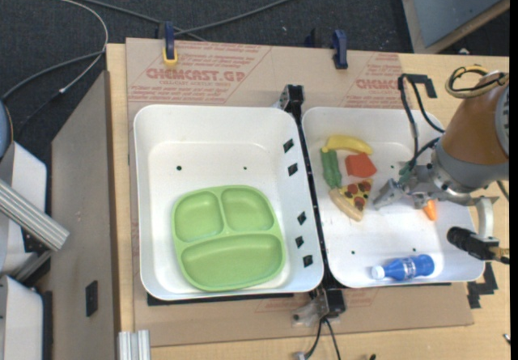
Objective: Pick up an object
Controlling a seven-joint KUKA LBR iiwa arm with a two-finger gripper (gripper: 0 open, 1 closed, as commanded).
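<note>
The right bin [388,237] holds several toy foods. A yellow banana [348,142] lies at the back, with a green vegetable [331,167] and a red piece [361,165] just in front of it. A pizza slice [353,198] lies at mid-left. A blue bottle [405,268] lies on its side near the front wall. My gripper [387,195] sits low in this bin, just right of the pizza slice, pointing left. A small orange piece [430,209] shows beside the wrist.
The left bin [210,140] holds a green divided plate [229,237] in its front half. A black divider with clips runs between the bins. Cables loop at the back right, near the arm.
</note>
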